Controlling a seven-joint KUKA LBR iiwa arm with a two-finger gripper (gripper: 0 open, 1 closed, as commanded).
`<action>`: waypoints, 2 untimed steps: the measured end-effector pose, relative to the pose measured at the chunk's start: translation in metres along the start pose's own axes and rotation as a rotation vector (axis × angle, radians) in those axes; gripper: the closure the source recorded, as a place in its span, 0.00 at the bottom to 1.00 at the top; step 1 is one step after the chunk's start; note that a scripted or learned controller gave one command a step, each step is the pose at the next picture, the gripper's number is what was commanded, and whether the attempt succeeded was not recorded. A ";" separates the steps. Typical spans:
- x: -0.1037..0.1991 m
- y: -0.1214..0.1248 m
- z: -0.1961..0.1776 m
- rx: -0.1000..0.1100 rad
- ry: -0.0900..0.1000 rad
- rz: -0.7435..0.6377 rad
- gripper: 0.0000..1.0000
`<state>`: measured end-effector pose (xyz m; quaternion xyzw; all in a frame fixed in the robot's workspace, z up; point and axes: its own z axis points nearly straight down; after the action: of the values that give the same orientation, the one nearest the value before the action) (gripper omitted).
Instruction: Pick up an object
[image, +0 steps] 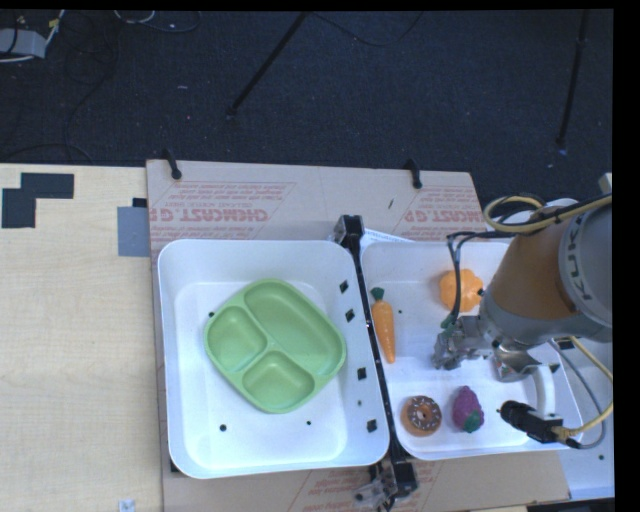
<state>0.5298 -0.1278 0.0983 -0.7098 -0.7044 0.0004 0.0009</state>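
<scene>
My gripper (450, 352) hangs low over the middle of the right bin (420, 268), reaching in from the right. An orange carrot (382, 326) lies along the bin's left wall, to the gripper's left. An orange-yellow fruit (458, 288) sits just behind the gripper, partly covered by the wrist. A brown doughnut (421, 414) and a purple bunch of grapes (467, 408) lie at the front of the bin, below the gripper. Nothing shows between the fingers.
The left bin (185, 400) holds a green divided plate (274, 344). A black divider (362, 330) runs between the two bins. Cardboard lies under both bins, with pale bench surface to the left.
</scene>
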 end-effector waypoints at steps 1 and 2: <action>-0.003 0.001 -0.062 -0.003 -0.001 -0.007 1.00; -0.004 0.001 -0.105 -0.003 -0.001 -0.008 1.00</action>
<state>0.5309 -0.1320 0.2037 -0.7070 -0.7072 -0.0003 -0.0003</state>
